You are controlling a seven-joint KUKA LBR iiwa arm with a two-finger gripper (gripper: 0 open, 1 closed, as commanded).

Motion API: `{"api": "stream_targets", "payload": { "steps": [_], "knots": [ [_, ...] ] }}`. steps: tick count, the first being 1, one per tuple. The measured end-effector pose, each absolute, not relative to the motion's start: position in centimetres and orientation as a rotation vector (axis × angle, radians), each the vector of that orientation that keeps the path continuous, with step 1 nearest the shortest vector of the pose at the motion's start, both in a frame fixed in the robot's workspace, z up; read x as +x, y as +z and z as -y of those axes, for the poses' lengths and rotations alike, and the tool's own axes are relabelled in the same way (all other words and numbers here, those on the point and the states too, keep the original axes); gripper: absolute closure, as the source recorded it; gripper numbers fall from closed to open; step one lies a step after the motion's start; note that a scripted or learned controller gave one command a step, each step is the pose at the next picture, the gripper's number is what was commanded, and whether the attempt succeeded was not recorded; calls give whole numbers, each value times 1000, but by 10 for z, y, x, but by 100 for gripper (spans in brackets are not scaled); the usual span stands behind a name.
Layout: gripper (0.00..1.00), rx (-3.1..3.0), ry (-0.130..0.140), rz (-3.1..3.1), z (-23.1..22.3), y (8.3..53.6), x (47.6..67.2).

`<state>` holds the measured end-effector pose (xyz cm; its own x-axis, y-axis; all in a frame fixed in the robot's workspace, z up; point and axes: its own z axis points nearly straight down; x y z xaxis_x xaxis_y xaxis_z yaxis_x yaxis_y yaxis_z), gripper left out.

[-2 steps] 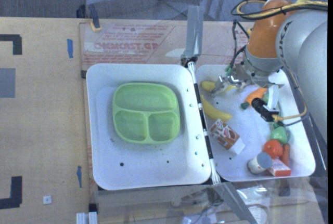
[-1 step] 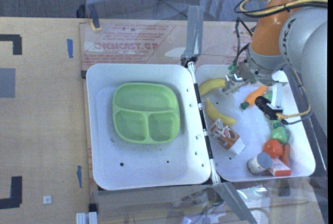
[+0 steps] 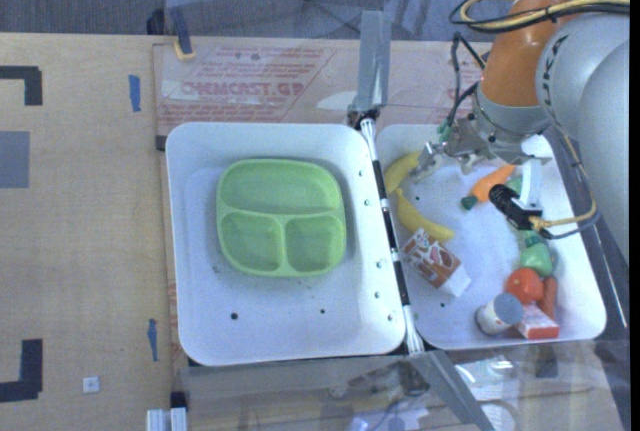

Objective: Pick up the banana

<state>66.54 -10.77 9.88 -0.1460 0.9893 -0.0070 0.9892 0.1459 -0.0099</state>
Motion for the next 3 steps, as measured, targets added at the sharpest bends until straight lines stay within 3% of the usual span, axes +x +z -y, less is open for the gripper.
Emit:
{"api": "stream_targets", "payload": {
  "steps": [1, 2, 3],
  "knots": [
    [0, -2039, 27, 2388, 108, 88, 664],
    [0, -1645, -7, 2686, 96, 89, 617],
    [0, -1972, -6, 2455, 112, 88, 657]
  ]
}}
